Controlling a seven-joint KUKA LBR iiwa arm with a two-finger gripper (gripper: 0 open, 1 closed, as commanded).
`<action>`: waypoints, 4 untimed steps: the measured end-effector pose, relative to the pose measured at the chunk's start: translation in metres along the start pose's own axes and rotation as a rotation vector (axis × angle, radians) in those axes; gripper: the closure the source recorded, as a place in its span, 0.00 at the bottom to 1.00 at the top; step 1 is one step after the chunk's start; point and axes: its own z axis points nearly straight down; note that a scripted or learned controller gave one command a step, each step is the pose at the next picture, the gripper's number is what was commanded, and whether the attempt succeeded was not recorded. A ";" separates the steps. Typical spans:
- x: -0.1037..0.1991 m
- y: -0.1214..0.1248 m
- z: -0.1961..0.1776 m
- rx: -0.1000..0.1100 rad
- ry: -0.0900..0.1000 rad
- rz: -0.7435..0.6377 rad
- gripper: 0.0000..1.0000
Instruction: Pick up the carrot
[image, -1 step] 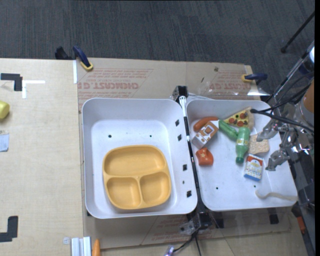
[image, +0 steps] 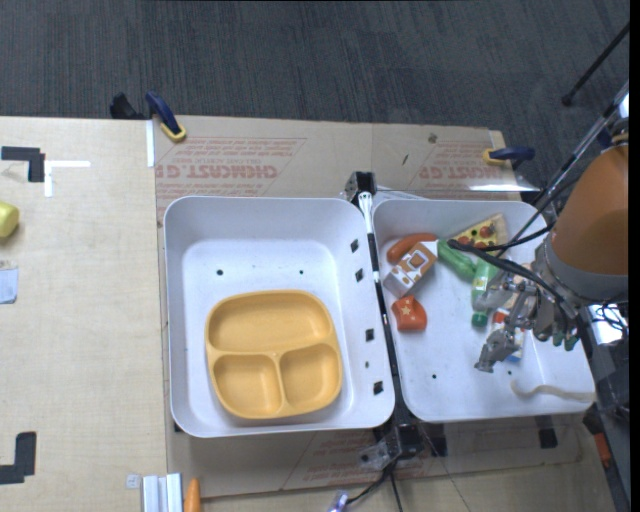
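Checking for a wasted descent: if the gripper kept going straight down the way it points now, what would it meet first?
Probably bare floor of the right white bin. The gripper points down and slightly left over an open patch; the orange carrot lies well off that line, near the bin's far left corner. Depth is hard to judge.

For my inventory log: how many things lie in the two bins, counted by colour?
Orange: 2, carrot, divided plate
Red: 1, round fruit
Green: 1, long vegetable
Multicoloured: 2, small carton, pizza slice
Total: 6; things by the gripper unclear.
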 end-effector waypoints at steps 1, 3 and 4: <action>0.035 0.064 -0.010 0.000 0.001 0.122 0.00; 0.066 0.215 0.086 -0.008 -0.015 0.018 0.00; 0.064 0.216 0.076 -0.010 -0.021 0.015 1.00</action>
